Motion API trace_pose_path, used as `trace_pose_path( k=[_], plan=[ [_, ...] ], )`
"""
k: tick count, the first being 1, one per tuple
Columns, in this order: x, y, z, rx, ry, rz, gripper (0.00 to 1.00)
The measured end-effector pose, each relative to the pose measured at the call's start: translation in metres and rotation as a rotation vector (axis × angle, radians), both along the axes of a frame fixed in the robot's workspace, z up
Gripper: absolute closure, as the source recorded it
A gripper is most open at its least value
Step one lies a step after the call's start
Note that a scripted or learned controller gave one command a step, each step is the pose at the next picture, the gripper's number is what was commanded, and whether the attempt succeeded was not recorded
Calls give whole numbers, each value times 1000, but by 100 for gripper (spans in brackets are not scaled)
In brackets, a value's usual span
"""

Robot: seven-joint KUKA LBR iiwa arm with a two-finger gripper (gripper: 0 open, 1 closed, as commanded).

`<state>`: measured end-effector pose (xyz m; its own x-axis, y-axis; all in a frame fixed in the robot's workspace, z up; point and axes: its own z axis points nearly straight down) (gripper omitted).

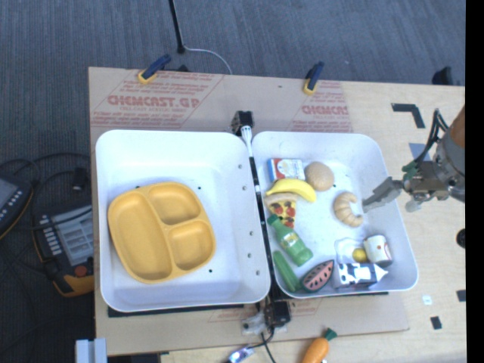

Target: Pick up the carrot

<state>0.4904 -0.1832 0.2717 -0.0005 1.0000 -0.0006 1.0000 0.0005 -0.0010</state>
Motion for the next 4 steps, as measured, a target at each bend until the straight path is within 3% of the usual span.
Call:
trace_pose_path(
  k=[1,2,3,4],
  plan=[
    [4,32,-175,-1,-8,-5,0],
    [74,16,-183,-1,-8,-209,0],
    [148,-28,-163,6,-5,-158,0],
    [81,25,-182,-6,-13,-33,0]
  ],
)
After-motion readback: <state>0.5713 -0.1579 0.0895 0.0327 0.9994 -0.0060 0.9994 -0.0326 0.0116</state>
